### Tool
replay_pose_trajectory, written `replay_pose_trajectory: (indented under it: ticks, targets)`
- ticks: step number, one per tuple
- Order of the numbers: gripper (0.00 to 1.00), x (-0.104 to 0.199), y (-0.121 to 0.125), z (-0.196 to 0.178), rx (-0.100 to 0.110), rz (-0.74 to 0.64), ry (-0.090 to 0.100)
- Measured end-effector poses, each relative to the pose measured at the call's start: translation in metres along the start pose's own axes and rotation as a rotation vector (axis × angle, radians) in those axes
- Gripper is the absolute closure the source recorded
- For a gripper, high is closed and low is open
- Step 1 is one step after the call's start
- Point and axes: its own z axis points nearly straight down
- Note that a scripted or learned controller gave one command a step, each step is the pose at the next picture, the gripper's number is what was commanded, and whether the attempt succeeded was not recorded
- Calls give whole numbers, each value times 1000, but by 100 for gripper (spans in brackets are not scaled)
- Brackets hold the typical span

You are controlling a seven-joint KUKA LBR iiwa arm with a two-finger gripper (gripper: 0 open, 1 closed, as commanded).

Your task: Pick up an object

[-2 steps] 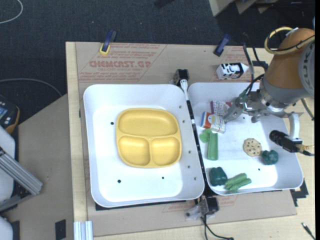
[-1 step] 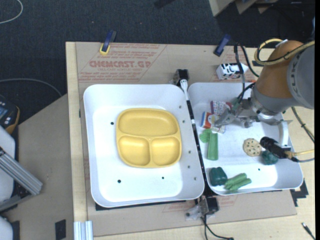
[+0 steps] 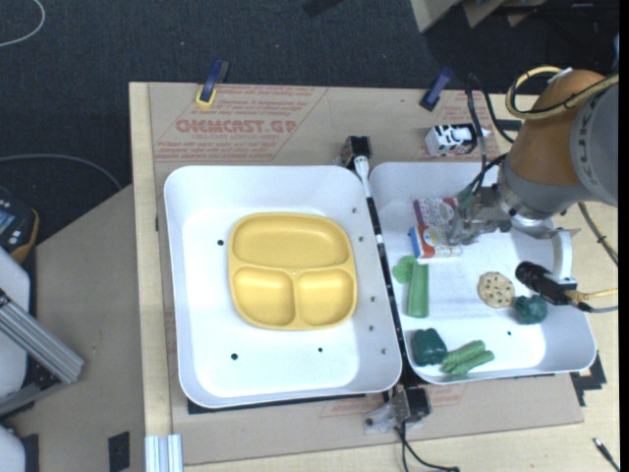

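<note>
Bench (image 3: 246, 116): pale board sheet with reddish print, held by clamps at its far edge, set over dark carpet. Two shallow white bins stand side by side upon it, rims touching along the middle. Left bin (image 3: 197, 293): holds one yellow divided tray (image 3: 292, 268), roughly centred, with bare white floor on all sides of it. Right bin (image 3: 560, 347): crowded. Contents: a red-and-white packet (image 3: 429, 226) near the far left corner; a green pod-shaped toy (image 3: 418, 288) along the left wall; a dark teal block (image 3: 428, 344) and a green bean-like piece (image 3: 466, 358) close together at the near edge; a round speckled cookie (image 3: 495, 288) towards the right; a dark teal lump (image 3: 532, 310) just beside it, with a black fitting and cable above. Open floor remains in the middle of this bin, between the pod and the cookie. Arm enters from the right, grey with orange band. Gripper (image 3: 454, 232): low over the packet's right edge, in the far part of the right bin; whether the claw is wide, narrow or gripping cannot be told. A small black-and-white object (image 3: 451, 140) lies on the board beyond the right bin.
</note>
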Motion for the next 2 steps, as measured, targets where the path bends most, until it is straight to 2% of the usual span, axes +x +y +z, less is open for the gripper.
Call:
replay_pose_trajectory:
  ticks: [1,2]
  targets:
    - [100,-2,12,-58,4,-1,-6]
    - [100,-4,4,-113,6,0,-5]
